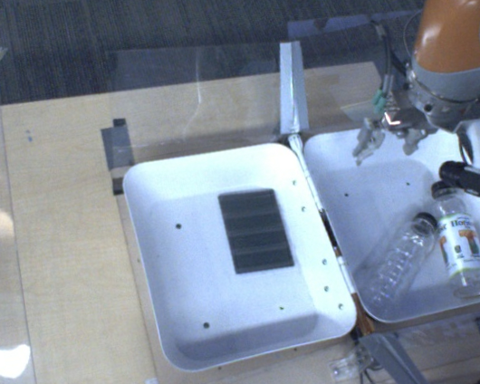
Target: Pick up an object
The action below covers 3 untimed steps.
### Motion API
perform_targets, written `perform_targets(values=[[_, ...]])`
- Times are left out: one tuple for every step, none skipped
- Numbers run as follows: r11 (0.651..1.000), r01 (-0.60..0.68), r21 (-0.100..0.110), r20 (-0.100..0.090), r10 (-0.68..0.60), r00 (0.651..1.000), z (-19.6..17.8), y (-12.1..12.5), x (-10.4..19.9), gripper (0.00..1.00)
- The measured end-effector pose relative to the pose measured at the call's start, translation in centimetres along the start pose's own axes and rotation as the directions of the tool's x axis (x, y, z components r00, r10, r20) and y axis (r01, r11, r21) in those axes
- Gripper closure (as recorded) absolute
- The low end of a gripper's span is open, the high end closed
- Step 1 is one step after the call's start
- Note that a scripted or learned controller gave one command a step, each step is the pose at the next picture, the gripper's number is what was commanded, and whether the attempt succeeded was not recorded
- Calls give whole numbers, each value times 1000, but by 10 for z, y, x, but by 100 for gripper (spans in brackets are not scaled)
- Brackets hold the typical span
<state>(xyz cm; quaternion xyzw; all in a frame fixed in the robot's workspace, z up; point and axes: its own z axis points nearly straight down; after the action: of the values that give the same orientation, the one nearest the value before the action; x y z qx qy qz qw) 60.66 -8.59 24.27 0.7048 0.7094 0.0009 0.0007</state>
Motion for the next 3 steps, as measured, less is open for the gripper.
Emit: perform_targets(values=[[1000,-4,0,1,4,1000,78,-17,-68,0],[1000,29,-3,2,-29,1000,89,-21,-119,0],[996,84,-13,7,-84,996,152,-85,-121,0]])
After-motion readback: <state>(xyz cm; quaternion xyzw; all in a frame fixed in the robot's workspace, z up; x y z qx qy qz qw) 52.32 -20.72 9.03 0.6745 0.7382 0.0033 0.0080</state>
